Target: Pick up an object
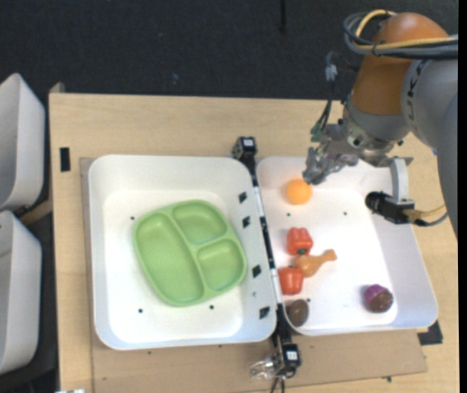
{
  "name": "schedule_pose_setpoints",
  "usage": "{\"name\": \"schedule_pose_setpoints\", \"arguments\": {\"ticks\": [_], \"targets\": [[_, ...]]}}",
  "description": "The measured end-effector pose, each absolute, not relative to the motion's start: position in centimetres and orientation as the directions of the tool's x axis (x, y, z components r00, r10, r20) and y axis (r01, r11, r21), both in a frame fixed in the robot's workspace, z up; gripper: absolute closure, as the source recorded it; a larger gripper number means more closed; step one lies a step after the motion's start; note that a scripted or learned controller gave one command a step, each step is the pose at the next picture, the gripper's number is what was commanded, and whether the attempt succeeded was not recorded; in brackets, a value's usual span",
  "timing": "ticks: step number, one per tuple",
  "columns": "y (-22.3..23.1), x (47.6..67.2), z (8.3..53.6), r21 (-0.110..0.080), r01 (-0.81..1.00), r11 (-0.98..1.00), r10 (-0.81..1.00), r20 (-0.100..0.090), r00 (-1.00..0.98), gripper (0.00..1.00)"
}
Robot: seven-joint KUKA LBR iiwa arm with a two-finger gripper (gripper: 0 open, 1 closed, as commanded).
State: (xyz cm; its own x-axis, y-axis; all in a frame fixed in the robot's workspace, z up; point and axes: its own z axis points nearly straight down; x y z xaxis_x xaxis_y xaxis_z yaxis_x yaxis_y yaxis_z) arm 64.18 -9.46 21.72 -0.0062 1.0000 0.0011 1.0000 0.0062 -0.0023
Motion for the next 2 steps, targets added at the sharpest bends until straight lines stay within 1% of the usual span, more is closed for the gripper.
{"name": "schedule_pose_setpoints", "arguments": {"ticks": [1,2], "targets": [[-4.9,64.3,22.8,0.0,1.0,0.007,1.0,0.001,-0.007,1.0],[-0.5,65.4,22.9,0.0,1.0,0.006,1.0,0.001,-0.006,1.0]]}}
